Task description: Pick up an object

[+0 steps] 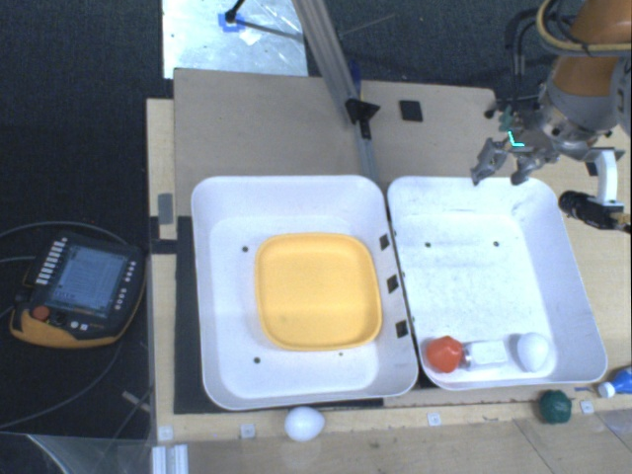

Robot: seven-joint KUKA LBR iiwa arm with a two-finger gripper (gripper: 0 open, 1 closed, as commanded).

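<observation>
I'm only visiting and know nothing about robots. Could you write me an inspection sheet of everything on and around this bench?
Surface: bench bearing left bin and right bin.
Job's things: yellow plate in left bin; orange ball, white block and white egg along right bin's near wall.
Clutter: second egg and green ball on the bench, outside the bins.
Grippers: gripper open, holding nothing, above right bin's far edge.
Cables: black cables on the arm; one runs from the pendant.
Surroundings: pendant on dark floor, left.
</observation>
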